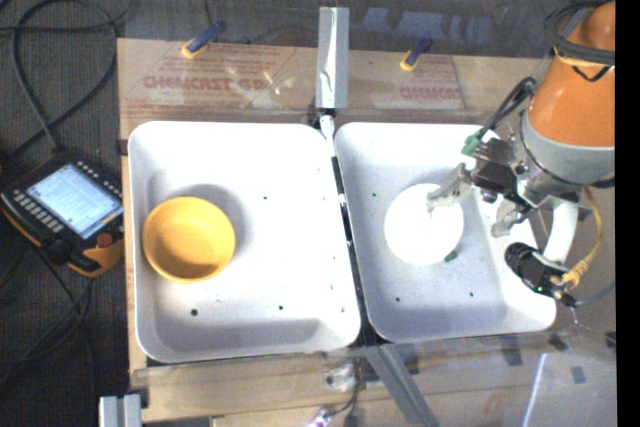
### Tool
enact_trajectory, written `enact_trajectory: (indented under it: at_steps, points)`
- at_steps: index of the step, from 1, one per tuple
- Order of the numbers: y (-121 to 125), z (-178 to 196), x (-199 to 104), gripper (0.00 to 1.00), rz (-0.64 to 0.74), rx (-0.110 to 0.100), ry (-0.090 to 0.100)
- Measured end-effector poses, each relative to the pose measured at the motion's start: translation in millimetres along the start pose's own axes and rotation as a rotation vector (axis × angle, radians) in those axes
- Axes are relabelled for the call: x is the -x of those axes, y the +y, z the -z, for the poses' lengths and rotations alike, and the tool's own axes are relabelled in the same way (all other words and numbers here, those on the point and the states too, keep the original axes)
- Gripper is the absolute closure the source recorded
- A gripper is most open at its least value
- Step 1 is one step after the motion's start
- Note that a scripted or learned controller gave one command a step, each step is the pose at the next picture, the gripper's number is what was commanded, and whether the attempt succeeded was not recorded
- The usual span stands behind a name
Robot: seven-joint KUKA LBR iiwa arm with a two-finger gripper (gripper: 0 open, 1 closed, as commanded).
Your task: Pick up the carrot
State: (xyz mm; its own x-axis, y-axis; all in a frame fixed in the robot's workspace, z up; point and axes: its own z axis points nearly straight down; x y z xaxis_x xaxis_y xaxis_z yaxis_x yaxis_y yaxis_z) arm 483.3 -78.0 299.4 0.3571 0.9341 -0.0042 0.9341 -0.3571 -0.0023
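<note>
The left bin [250, 305] is holding a yellow bowl [189, 237]. The right bin [400, 315] is holding a white plate [420, 233]. The arm [575, 105] is reaching in over the right bin's far right side. The gripper [478, 205] is hanging above the plate's right edge, fingers standing apart and gripping nothing. The carrot's position cannot be determined.

bright even overhead light, soft shadows, slight blur, glaring white bins [300, 140]
</note>
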Motion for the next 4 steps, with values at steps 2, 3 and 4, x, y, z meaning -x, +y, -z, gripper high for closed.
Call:
enact_trajectory:
  at_steps: [2, 3, 4]
  points:
    - [-11.5, -50.0, -29.7, 0.00, -0.318, -0.002, 0.001]
    - [19.4, -34.8, 51.0, 0.00, -0.459, -0.001, 0.001]
    - [16.1, -198.2, 25.2, 0.00, -0.483, 0.015, 0.013]
